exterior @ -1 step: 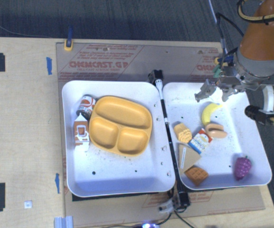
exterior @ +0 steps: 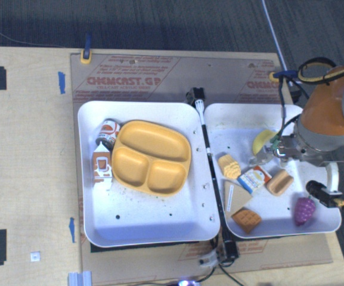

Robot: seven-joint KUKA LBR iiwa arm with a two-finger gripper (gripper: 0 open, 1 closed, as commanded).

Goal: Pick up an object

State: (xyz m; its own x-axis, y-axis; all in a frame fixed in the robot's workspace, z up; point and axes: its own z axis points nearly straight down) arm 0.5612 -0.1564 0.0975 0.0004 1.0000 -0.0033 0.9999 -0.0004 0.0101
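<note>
Lying just left of the tool [exterior: 269, 154]: small carton [exterior: 254, 178], bun [exterior: 279, 182]; sitting apart, seemingly; tool's state impossible to tell.

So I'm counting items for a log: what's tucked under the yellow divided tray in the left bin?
Two packaged items poke out from beneath the yellow divided tray at its left edge: a can and an orange-and-white carton. Anything further under it is covered.

"CHEMCAST GP" printed on brown board [exterior: 177, 76]
</note>
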